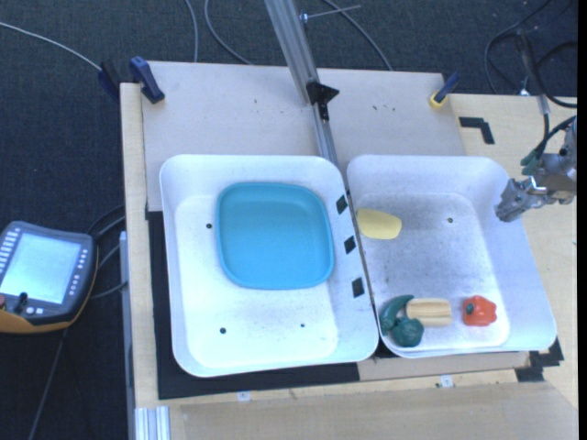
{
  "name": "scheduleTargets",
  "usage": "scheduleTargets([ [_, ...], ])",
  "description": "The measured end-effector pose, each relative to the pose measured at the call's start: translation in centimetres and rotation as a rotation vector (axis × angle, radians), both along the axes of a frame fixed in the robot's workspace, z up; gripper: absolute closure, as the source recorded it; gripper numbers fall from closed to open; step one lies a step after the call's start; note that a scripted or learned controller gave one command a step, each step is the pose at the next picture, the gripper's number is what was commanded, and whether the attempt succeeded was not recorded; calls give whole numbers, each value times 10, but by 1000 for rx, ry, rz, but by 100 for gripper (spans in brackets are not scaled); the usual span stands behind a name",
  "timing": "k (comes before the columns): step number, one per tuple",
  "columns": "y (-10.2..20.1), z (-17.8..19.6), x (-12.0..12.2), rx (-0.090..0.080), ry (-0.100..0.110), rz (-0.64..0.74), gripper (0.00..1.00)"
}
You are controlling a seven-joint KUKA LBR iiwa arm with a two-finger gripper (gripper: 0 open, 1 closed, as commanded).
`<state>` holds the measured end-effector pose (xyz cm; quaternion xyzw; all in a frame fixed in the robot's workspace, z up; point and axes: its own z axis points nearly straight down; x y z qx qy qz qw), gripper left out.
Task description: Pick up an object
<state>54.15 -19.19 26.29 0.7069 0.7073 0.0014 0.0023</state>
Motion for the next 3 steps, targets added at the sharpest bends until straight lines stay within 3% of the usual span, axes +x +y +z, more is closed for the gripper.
scheduleTargets([
  [2, 95, -11, 53, 2, 5, 4, 100],
  [3, 151, -6, 69, 2, 4, 5, 100],
])
